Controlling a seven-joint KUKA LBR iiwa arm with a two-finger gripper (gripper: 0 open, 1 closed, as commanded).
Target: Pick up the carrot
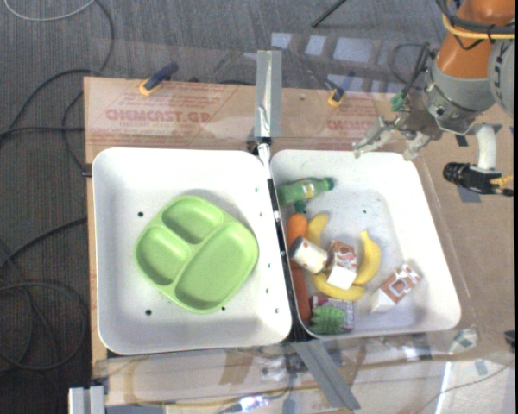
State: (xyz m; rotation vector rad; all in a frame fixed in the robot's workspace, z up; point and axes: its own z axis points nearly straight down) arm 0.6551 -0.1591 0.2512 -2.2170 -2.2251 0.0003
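carrot lies well down-left of the spread fingers

the fingers hang released and spread, holding nothing, just above the top rim of the right bin, near its upper right corner. the arm rises from them toward the top right of the view.

the carrot sits well apart from the fingers, down and to the left, against the left wall of the right bin. its long axis runs roughly top to bottom of the view, along that wall. a small white can lies across its middle, so the upper stub and the lower length show on either side. as a judgement, the reach must go down-left across the bin, and a grip across the short axis at the freer lower part looks cleaner, though the wall crowds it.

the right bin also holds a green bottle above the carrot, 2 bananas, 2 small cartons, 1 near the right side, and a green packet at the bottom.

the left bin holds 1 green divided plate with 3 compartments, nothing in them. both bins rest on the desk.
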